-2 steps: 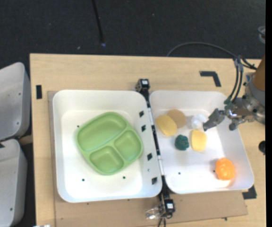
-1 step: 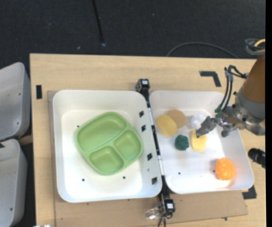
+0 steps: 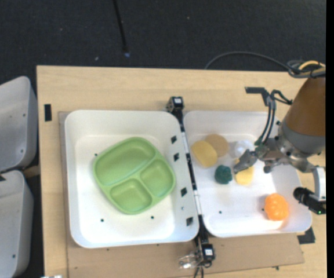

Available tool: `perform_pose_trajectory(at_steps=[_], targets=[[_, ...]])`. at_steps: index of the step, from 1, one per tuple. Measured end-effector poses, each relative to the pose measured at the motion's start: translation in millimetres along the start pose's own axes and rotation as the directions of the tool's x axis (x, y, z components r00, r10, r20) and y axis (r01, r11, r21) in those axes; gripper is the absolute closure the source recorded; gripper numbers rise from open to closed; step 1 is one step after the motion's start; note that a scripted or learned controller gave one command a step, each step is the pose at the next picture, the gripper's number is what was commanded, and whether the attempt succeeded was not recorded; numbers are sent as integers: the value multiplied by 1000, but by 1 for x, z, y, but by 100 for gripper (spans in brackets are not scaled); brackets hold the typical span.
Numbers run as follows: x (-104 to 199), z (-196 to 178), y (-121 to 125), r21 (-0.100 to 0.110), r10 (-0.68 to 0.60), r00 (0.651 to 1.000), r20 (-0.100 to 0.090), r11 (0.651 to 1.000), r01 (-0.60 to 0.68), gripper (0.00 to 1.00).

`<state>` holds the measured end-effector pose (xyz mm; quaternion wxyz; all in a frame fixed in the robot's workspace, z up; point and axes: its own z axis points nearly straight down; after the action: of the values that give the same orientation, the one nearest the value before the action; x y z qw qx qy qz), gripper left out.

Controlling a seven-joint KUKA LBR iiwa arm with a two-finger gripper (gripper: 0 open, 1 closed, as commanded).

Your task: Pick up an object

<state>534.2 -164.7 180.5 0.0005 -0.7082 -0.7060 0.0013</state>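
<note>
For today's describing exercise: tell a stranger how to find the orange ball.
Look at the right-hand white bin. The orange ball lies near its front right corner, apart from the cluster of small things mid-bin. It is the only bright orange thing there; the dark green ball and yellow pieces lie farther left.

Lighting even and fairly bright over my bench (image 3: 115, 86), seemingly from overhead. Both white bins (image 3: 80, 155) run near overexposed, their walls losing detail. Shadows soft and short beneath objects. Surround beyond the bench edges dark. Overall focus soft; small items and my wrist area lack crisp edges.
</note>
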Motion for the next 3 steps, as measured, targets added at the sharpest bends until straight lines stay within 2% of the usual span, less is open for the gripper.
perform_pose_trajectory(at_steps=[1, 2, 3], targets=[[-5, 54, -10, 2, -1, 1000, -1, 1000, 1, 0], [-7, 40, -8, -5, 4, 1000, 0, 1000, -4, 100], [-9, -23, -11, -10, -3, 1000, 2, 1000, 3, 100]])
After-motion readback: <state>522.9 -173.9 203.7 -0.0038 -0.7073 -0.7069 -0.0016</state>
